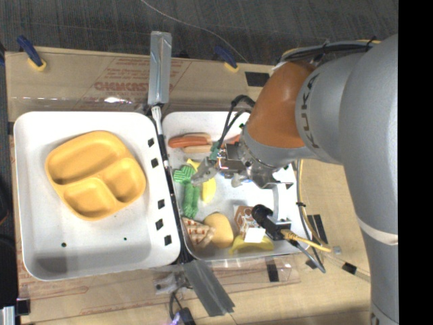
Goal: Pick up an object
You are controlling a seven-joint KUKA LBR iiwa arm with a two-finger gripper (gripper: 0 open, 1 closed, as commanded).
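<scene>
Grey and orange, the arm (318, 107) reached across the right-hand shallow white bin (203, 122), its two-finger gripper (206, 172) set low over the crowded toys at the bin's left side. How the gripper stood I could not tell, since the wrist and cabling hid its working end, and nothing could be seen held in it. The green ridged plastic toy (187, 193) lay just beside and a little below the gripper's tip, with a yellow banana-like piece (209, 188) touching it on the right; this pair looked the likeliest target. A toy hot dog in a bun (189, 141) lay above, near the bin's far wall, and a pale yellow rounded lemon-like toy (220, 227) sat lower down. In the left-hand white bin (34, 249), well apart, rested a yellow compartmented plastic tray (95, 175). The risk, as I judged it, was crowding: packed neighbours could be nudged or caught together, and the bin's dividing wall stood close enough to foul a grasp.
</scene>
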